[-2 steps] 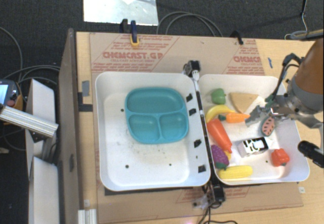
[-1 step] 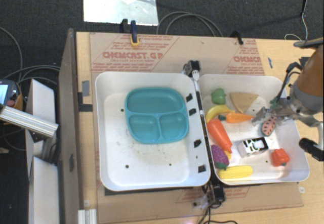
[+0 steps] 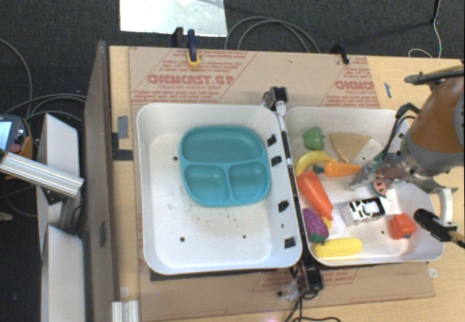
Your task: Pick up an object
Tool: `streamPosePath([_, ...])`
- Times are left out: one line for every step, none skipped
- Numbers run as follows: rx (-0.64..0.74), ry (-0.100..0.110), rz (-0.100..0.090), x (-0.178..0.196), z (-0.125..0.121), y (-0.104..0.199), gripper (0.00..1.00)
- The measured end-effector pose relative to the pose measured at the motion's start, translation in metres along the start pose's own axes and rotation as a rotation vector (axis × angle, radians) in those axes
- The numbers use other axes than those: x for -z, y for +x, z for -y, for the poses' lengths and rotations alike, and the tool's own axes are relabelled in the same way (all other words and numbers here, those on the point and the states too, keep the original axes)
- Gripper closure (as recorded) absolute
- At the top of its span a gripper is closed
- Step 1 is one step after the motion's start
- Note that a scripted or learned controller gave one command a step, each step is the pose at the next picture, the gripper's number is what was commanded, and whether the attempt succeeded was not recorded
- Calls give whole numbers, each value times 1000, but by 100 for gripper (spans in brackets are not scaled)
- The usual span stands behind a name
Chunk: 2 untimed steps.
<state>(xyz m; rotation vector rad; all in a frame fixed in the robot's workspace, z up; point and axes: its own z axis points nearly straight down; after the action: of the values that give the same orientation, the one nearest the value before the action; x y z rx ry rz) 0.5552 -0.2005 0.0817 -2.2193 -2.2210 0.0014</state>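
- Hovering low in the right bin, my end effector sits near the bin's middle, reaching in from the right side of the camera view.
- I judge this to be the approach step: nothing shows between my fingers, so no object is picked yet.
- How wide I am open, I cannot tell; the metal parts blur together at this angle.
- Candidates lie close by: an orange carrot just left of my tip, a black-and-white item just below it, and a red piece further toward the near-right corner.
- Others crowd the left wall of that bin: a banana, a red pepper, purple grapes, corn, plus a green fruit and a tan wedge at the far side.
- The left bin holds a teal tray, well apart from me.
- Next, I think I need to settle on one target, centre over it, drop until my fingers straddle it, then close.
- The carrot touches the banana, so a sloppy descent could nudge both.
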Motion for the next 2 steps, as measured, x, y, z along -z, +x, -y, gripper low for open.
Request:
streamPosePath([0, -5, 2, 13, -2, -1, 100])
streamPosePath([8, -13, 4, 7, -56, 49, 100])
